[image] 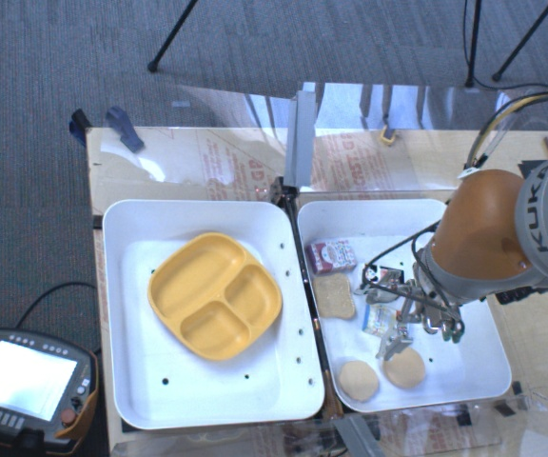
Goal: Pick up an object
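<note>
Nearest the camera, at the bottom left corner, a handheld control pad (29, 388) with a lit screen lies on the grey carpet, its black cable curling away toward the bench. Two shallow white bins sit side by side on the bench. The left bin (127, 388) holds a yellow divided plate (214, 295) with three compartments, lying flat near the bin's middle and turned at an angle to the walls.

At the near end of the right bin (488, 374), two round tan buns lie close together: one (358, 380) toward the near left corner, the other (406, 368) just to its right. The gripper (395, 336) hangs directly over the second bun, its metal tip almost at the bun's upper edge; whether it touches cannot be told. A small pale blue-and-white packet (379, 318) lies right under the wrist hardware, partly covered by it. How wide the tool stands cannot be told, and nothing is visibly caught in it.

Farther back along the bin's left side lies a flat tan cracker-like square (334, 295), and just behind it a small dark red box (331, 254).

The grey arm (483, 231) with its orange band enters from the right, above the bin's far half.
</note>
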`<action>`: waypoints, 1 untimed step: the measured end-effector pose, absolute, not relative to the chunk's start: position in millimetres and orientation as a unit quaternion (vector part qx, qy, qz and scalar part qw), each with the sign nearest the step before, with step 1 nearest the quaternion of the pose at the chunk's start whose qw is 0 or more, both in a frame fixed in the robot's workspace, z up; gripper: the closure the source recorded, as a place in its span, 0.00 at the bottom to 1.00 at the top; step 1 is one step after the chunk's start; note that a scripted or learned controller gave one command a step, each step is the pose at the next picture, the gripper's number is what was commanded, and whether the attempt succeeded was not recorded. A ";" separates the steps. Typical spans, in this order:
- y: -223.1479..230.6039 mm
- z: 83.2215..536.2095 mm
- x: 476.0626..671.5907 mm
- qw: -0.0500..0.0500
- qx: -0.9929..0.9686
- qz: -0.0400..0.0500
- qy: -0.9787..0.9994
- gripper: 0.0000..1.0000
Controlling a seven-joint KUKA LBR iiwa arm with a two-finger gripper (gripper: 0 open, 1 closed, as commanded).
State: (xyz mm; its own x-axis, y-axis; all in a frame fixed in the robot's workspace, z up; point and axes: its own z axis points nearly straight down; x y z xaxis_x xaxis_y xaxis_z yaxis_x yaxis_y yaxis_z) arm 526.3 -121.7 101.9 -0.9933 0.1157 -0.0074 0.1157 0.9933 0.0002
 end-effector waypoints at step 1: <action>-118.1 109.0 525.7 0.001 0.053 0.001 0.999 1.00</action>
State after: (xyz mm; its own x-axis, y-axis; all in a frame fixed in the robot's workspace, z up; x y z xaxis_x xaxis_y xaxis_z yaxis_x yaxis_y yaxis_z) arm 525.7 -118.1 109.0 -0.9943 0.1064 -0.0018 0.1064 0.9943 0.0016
